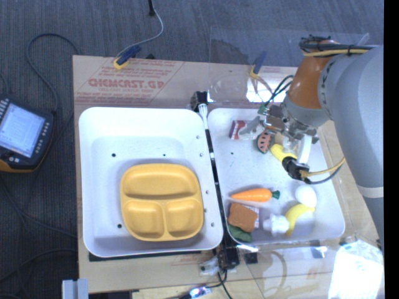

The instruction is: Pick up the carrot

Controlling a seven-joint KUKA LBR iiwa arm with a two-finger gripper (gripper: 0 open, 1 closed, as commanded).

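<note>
Left bin [100, 129]: a yellow divided tray [163, 200] lies at its centre. Right bin [333, 220]: the carrot [252, 195] lies on its side near the front, green tip pointing right, just above a brown sandwich [242, 217]; a white egg [305, 196] and a banana [298, 213] lie to its right. The claw [282, 129] hangs over the bin's rear, well apart from the carrot; whether it is open or closed cannot be told.

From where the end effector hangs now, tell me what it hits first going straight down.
Probably the watermelon slice beneath the end effector, though depth is unclear from this slanted view. The carrot lies well off that line.
</note>
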